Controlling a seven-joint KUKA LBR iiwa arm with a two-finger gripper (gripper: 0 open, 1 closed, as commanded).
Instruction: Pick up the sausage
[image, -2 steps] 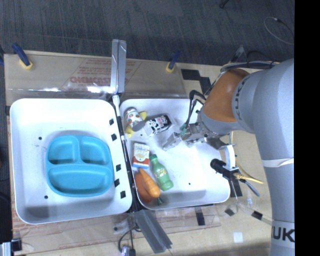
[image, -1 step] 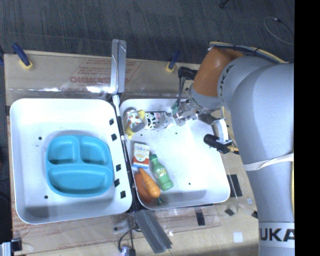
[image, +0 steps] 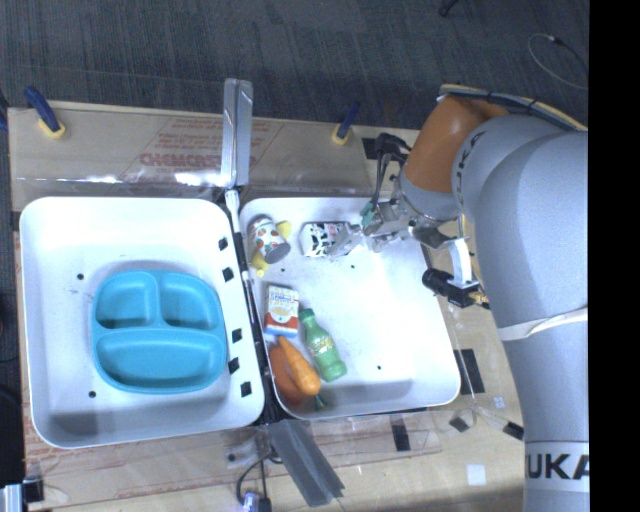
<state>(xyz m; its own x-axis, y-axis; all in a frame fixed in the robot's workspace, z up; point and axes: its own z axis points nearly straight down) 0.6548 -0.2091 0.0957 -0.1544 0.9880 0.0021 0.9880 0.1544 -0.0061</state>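
The sausage is a reddish-brown piece lying at the front left of the right bin. It is pressed between the bin's left wall and an orange carrot. My gripper is low over the far part of the same bin, right beside a black-and-white cow-patterned can. It is well away from the sausage, and the wrist hides its tips.
A green bottle and a small carton lie just beyond the carrot. A red-patterned can and a yellow piece sit at the far left corner. The left bin holds a blue divided plate.
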